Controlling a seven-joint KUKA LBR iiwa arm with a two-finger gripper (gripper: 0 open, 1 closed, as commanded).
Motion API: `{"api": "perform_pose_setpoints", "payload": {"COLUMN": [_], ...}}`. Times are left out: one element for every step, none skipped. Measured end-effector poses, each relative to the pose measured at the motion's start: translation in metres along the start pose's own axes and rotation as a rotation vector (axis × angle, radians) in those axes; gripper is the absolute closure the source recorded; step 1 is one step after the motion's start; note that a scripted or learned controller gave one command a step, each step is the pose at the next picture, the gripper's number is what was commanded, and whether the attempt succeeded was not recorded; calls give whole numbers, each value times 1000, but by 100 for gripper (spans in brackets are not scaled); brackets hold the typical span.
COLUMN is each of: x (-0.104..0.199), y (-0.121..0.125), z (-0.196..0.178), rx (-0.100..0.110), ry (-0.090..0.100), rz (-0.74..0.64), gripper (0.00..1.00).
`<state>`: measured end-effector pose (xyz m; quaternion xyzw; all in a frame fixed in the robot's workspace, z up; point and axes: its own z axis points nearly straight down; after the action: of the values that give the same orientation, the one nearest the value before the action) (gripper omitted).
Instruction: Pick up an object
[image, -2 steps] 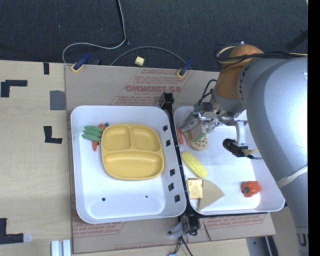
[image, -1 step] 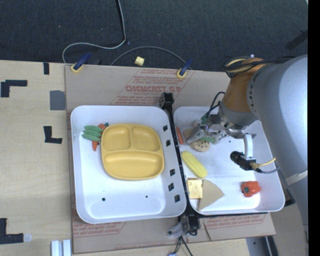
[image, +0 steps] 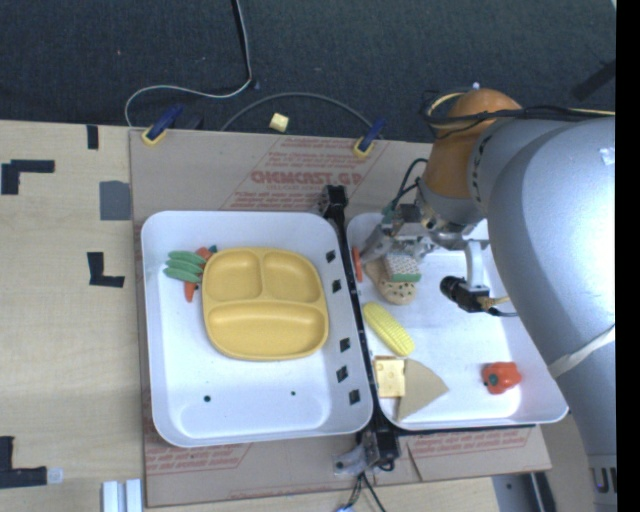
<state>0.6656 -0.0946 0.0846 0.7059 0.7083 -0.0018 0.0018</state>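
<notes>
My gripper hangs over the far left corner of the right bin. Directly below it, and touching or nearly touching it, stands a small tan muffin-like toy with a pale green-white top. The gripper body hides the toy's upper part, so I cannot tell if it is gripped. Further forward in the same bin lie a yellow corn cob, a yellow block, a tan wedge and a red toy vegetable.
The left bin holds a yellow divided plate and green beans with a carrot at its left. A black-clipped divider separates the bins. The grey arm covers the right bin's far right side.
</notes>
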Motion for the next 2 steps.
{"api": "perform_pose_setpoints", "payload": {"x": [-16,0], "y": [3,2], "z": [0,-3], "rx": [0,2], "ry": [3,2], "rz": [3,2], "gripper": [0,0]}}
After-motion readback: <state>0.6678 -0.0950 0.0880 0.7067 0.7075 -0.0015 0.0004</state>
